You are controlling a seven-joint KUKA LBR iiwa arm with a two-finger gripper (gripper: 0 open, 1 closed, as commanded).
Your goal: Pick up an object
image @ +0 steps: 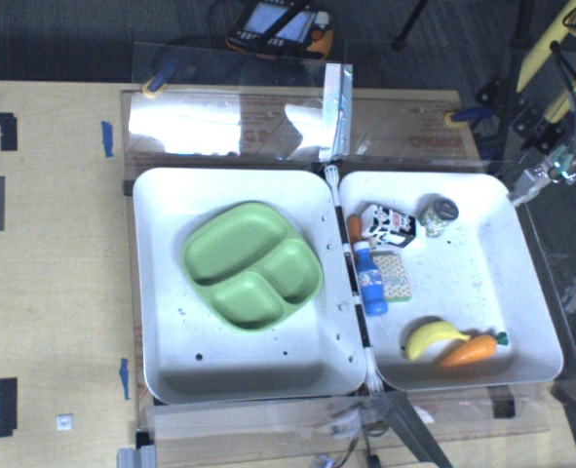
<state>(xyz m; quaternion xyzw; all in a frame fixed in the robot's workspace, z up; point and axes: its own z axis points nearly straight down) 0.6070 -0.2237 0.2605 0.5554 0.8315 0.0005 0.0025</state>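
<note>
Glossy green 3-compartment tray (252,264); smooth banana (432,337), tapered carrot (470,350), possibly plastic.

A pale wooden worktop (54,261) carries two shallow white plastic bins. The left bin (161,359) touches the right bin (531,261).

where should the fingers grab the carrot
Across the middle of the carrot, coming straight down from above. It lies flat, tilted a little, with its thick orange body rising clear of the bin floor. The banana touches its left end, so stay nearer the green-tipped right half, with the fingers closing across its width.
</note>
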